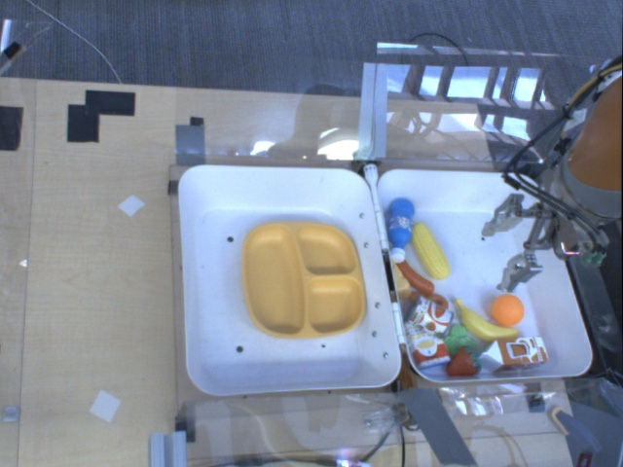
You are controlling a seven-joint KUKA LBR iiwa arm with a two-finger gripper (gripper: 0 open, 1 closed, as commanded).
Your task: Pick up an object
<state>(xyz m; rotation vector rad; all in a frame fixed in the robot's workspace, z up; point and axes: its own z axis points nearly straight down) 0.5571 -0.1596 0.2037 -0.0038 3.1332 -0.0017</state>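
In the left white bin (pixel 209 290) lies a smooth yellow three-compartment tray (pixel 303 278), while the right bin (pixel 458 195) holds toy food along its left and near edges, a glossy banana (pixel 484 325) lying aslant beside a round orange (pixel 506 310), under the empty gripper (pixel 513 244) with metal fingers spread.

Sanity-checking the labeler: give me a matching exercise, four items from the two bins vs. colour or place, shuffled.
Items:
1. divided tray
2. corn cob
3. round ball
4. end effector

Descriptions:
A. orange, in the right bin near the banana
B. yellow, lying by the blue bottle
C. open, hanging above the right bin's bare floor
D. mustard yellow, in the middle of the left bin

Pairs: 1-D, 2-B, 3-A, 4-C
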